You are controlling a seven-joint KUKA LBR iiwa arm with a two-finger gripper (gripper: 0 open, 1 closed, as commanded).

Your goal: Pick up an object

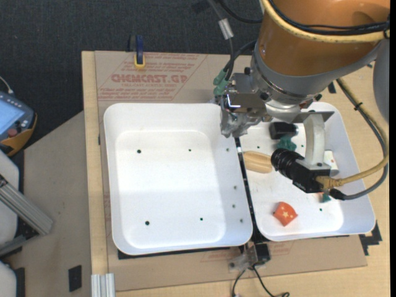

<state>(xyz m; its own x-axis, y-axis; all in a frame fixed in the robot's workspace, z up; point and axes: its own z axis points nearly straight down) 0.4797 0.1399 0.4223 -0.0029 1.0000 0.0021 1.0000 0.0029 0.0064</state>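
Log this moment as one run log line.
arm: over right bin | gripper: near bin divider | red block: loose | left bin

**One fixed camera, high above the tabletop**

A single view looks down at a slant on the tabletop from above, taking in both white bins: the left bin whole, the right bin partly covered. The arm enters from the frame's right and top, looming large because it stands much nearer the lens than the bins. Dark floor borders the upper left.
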